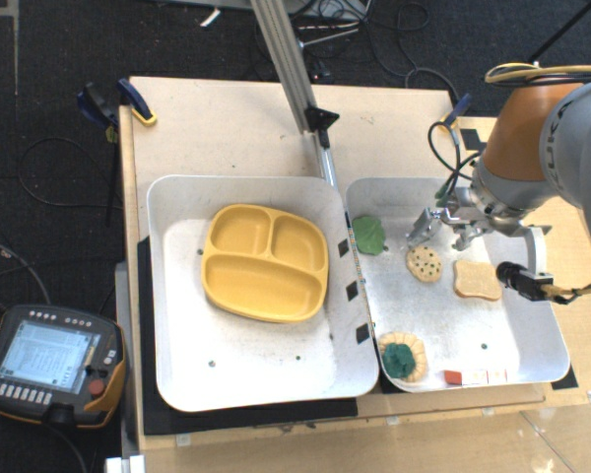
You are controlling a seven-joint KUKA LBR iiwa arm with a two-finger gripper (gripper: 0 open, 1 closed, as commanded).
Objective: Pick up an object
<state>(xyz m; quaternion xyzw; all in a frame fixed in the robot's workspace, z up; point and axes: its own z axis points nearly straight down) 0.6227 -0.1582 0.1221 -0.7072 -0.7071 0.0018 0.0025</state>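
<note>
Tan bench (pixel 227 126) on dark carpet, cables behind, teach pendant (pixel 47 363) lower left; no legible writing; gripper (pixel 443 223) fingers spread, grasping nothing, above cookie (pixel 426 263)

Even, bright overhead light; soft shadows, slightly grainy focus.

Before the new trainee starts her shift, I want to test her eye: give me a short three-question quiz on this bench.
1. True or false: the yellow divided plate lies in the left bin.
2. Which item lies nearest the gripper? A) cookie B) green leaf C) toast slice
3. Which bin holds the green-topped round piece?

Key: 1 true; 2 A; 3 the right bin.
</note>
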